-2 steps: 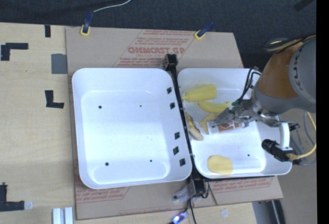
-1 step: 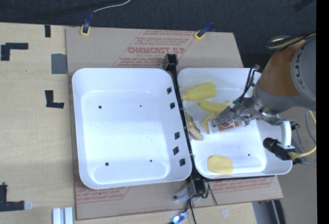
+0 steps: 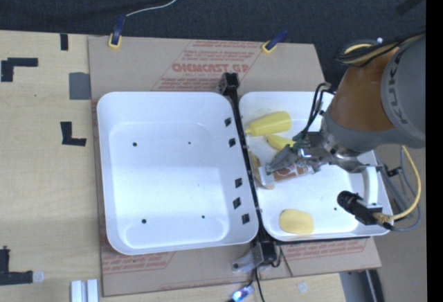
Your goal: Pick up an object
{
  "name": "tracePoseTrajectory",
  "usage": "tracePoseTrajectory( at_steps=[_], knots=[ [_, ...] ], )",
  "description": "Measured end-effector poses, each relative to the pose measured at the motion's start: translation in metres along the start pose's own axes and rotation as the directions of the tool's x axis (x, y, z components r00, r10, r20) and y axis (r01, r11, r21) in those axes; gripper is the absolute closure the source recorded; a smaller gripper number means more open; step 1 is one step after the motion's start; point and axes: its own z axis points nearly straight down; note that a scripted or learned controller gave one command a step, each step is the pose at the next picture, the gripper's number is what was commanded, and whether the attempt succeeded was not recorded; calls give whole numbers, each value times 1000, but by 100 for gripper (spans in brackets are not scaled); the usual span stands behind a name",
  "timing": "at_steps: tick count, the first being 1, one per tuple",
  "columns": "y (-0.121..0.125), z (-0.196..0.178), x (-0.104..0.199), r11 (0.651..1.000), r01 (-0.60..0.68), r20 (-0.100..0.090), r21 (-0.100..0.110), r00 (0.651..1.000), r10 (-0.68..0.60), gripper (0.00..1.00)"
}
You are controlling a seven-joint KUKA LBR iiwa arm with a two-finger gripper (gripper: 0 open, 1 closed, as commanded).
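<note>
Camera view puts me low in the right shallow white bin point(image 3: 325, 228), my two-finger gripper point(image 3: 285, 155) down among the clutter near the divider. I'm at the reaching step. Whether my digits are released or clenched, I cannot tell. A brown-and-white printed packet point(image 3: 285, 170) lies just under my tip, apparently touching. The long yellow banana-shaped toy point(image 3: 268, 123) sits just beyond, the round yellow lemon-like piece point(image 3: 296, 221) well apart. Next, I judge: close squarely, then lift straight.
</note>
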Motion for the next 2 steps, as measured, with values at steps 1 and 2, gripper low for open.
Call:
tracePoseTrajectory(
  at_steps=[1,2],
  knots=[
    [31,-43,84,1000,0,3,-3,1000,0,100],
    [13,-144,160,1000,0,2,-5,1000,0,100]
  ],
)
